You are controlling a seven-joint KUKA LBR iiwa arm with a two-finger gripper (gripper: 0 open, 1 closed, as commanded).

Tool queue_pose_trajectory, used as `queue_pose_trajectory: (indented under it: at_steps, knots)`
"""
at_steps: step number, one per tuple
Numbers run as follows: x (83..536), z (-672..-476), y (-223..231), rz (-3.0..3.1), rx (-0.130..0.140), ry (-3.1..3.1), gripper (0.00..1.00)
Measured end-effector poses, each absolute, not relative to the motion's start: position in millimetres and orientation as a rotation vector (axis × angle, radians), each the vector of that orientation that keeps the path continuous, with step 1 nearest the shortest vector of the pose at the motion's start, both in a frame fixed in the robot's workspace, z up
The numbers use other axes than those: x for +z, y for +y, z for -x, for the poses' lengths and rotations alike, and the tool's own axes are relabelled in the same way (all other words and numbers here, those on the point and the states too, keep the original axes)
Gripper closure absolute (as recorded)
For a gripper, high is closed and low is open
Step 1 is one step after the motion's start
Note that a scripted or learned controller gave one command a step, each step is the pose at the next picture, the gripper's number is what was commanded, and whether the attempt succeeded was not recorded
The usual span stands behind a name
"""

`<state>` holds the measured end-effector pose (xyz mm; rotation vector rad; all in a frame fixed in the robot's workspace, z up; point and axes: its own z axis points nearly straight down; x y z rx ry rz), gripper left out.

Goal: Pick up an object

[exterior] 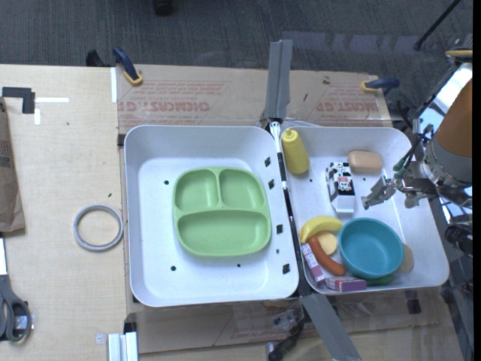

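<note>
The gripper (378, 194), fingers apart and holding nothing, hangs over the right bin (428, 277), just beyond the blue bowl (370, 248).

A pale wooden worktop (60, 171) carries 2 shallow white plastic bins. A roll of clear tape (98, 226) lies left of the left bin (135, 201). A brown paper bag (9, 171) sits at the worktop's left edge, with metal scissors (13, 318) below it. Printed brown cardboard (188, 100) lies behind the bins, held by 2 blue-and-yellow clamps (128, 66). Grey carpet (225, 13) lies beyond.
</note>
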<state>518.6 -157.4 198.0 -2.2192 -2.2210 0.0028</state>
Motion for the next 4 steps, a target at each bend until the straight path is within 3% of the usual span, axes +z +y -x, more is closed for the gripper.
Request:
queue_pose_trajectory:
  at_steps: [1, 2, 3, 4]
  knots:
    - [149, -587.5, -138, 2.033, 0.002, -2.395, 0.0]
    - [91, -630.5, -120, 2.113, 0.002, -2.324, 0.0]
    - [101, -631.1, -121, 2.113, 0.002, -2.326, 1.0]
    - [191, -578.9, -85, 2.063, 0.002, -2.368, 1.0]
